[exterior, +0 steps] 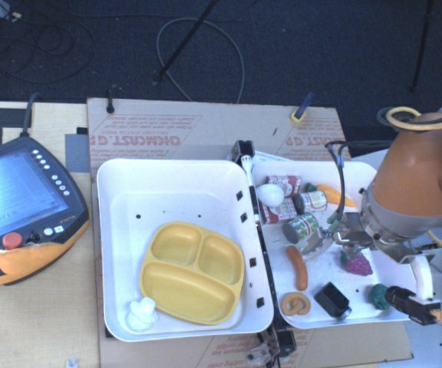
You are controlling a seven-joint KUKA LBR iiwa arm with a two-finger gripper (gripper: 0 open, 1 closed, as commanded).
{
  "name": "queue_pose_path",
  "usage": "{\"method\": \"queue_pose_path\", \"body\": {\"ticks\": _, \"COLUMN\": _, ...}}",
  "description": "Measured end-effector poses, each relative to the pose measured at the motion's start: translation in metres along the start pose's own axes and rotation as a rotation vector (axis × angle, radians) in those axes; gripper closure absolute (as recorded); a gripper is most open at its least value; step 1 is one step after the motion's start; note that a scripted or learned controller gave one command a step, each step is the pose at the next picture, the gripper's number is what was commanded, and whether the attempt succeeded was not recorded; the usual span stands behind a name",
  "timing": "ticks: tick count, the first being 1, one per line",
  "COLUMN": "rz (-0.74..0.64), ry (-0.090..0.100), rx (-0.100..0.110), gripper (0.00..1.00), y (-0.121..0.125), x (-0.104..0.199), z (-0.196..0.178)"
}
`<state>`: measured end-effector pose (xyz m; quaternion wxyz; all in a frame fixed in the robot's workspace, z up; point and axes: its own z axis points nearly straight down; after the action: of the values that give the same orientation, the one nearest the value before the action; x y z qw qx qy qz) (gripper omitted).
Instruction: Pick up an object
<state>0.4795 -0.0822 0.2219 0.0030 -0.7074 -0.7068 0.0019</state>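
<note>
Gripper low in right bin — finger state impossible to tell. Just beside green-labelled can; purple grapes near, right.

I count two white bins, one yellow divided plate, one white lump, two cans, one egg, one sausage, one pretzel, one black block, one purple bunch of grapes
</note>
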Motion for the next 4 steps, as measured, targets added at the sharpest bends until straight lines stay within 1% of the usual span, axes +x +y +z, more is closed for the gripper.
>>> {"method": "queue_pose_path", "body": {"ticks": 1, "rz": -0.001, "ry": 0.003, "rx": 0.002, "gripper": 0.00, "y": 0.038, "x": -0.020, "z": 0.139}}
{"method": "queue_pose_path", "body": {"ticks": 2, "rz": 0.000, "ry": -0.001, "rx": -0.009, "gripper": 0.00, "y": 0.003, "x": -0.015, "z": 0.134}}
{"method": "queue_pose_path", "body": {"ticks": 3, "rz": 0.003, "ry": -0.002, "rx": -0.009, "gripper": 0.00, "y": -0.002, "x": -0.007, "z": 0.134}}
{"method": "queue_pose_path", "body": {"ticks": 4, "rz": -0.003, "ry": 0.000, "rx": -0.004, "gripper": 0.00, "y": 0.046, "x": -0.011, "z": 0.134}}
